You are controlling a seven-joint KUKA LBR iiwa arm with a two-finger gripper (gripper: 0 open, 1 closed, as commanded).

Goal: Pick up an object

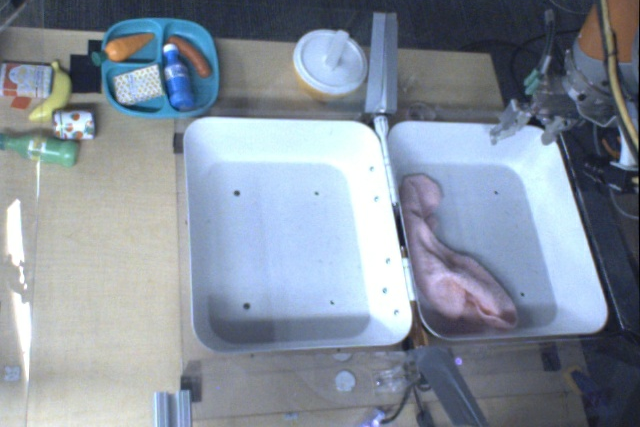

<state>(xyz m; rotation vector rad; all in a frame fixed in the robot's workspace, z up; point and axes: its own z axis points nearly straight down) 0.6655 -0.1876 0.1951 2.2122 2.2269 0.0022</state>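
Camera view, claw (524,122) seen spread open with nothing between its fingers, poised over the right bin's (560,215) far rim, pink cloth (450,265) laid crumpled along that bin's left side.

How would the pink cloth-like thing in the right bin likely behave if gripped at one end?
The pink cloth lies rumpled and folded against the right bin wall, so it is probably floppy and would drape or unfold when lifted. It looks light, and a push would likely bunch it, not slide it.
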